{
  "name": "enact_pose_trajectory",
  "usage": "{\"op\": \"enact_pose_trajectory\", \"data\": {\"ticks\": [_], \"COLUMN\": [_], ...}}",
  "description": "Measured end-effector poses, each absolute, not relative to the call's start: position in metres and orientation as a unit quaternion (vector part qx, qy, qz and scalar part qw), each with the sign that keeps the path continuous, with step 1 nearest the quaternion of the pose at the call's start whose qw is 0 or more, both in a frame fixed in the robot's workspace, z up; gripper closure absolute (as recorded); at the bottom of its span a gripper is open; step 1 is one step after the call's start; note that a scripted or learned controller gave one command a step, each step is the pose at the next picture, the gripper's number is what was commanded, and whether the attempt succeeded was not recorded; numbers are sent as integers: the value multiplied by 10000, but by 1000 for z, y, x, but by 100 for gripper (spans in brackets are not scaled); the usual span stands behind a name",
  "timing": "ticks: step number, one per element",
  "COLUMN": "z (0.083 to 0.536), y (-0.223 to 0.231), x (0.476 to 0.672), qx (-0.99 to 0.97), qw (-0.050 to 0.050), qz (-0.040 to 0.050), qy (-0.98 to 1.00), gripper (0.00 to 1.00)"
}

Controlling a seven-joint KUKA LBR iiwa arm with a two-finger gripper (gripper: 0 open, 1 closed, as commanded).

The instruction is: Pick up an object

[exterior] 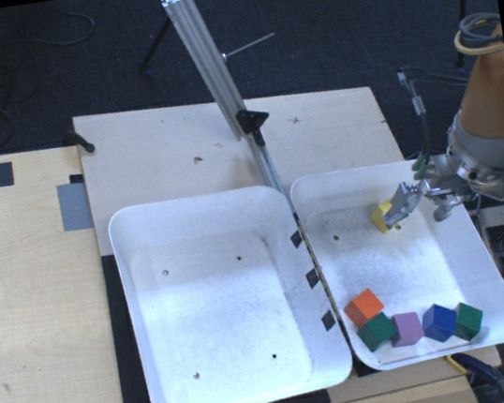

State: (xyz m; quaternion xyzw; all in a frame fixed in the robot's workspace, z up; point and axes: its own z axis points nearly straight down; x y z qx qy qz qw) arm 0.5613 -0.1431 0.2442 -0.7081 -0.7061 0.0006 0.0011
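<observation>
My gripper [397,209] reaches into the right bin [492,281] from the right, over its upper middle. A small yellow block [382,216] sits tilted between the grey fingertips, its right side covered by them, and the gripper is shut on it. Along the bin's near edge lie an orange block [363,305], a dark green block [377,330], a purple block [407,328], a blue block [439,322] and a second green block [468,320].
The left bin [138,290] stands beside the right one, their rims meeting at a divider with black clips [311,276]. A slanted aluminium post [212,69] rises behind the bins. The arm's orange band [492,101] is at the far right.
</observation>
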Motion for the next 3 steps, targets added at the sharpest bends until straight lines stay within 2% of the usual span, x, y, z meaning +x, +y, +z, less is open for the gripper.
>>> {"op": "enact_pose_trajectory", "data": {"ticks": [1, 2, 3], "z": [151, 88, 101], "y": [-188, -172, -172], "x": [624, 657, 656], "qx": [-7073, -7062, -7053], "qw": [19, 8, 5], "qz": [25, 7, 13], "qy": [-7069, -7080, -7089], "gripper": [0, 0, 100]}}
